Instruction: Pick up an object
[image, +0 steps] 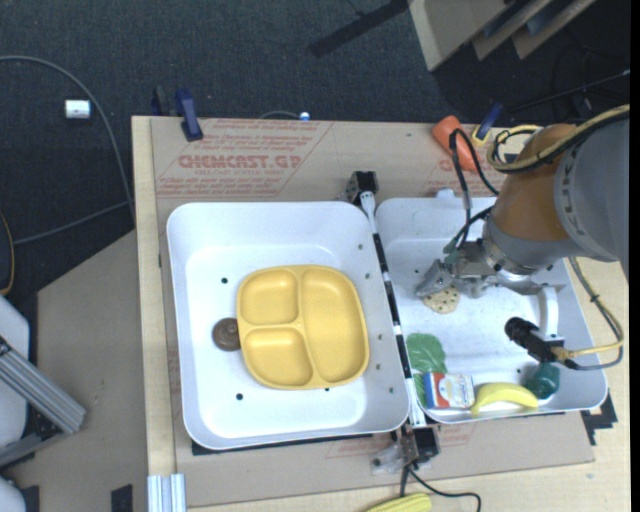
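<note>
Lying in the right bin (470, 215), the cookie (439, 298) sits just below your gripper (447, 274); you cannot tell its grip state. Beyond it, nearer the camera, lie a green leaf (424, 351), carton (447, 390), banana (505, 398). A yellow tray (301, 327) fills the left bin (200, 300).

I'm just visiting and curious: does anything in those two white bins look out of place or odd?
One thing: a small brown round object in the left bin lies half tucked under the edge of the yellow divided plate. The right bin's items lie loosely scattered, nothing spilled or broken.
</note>
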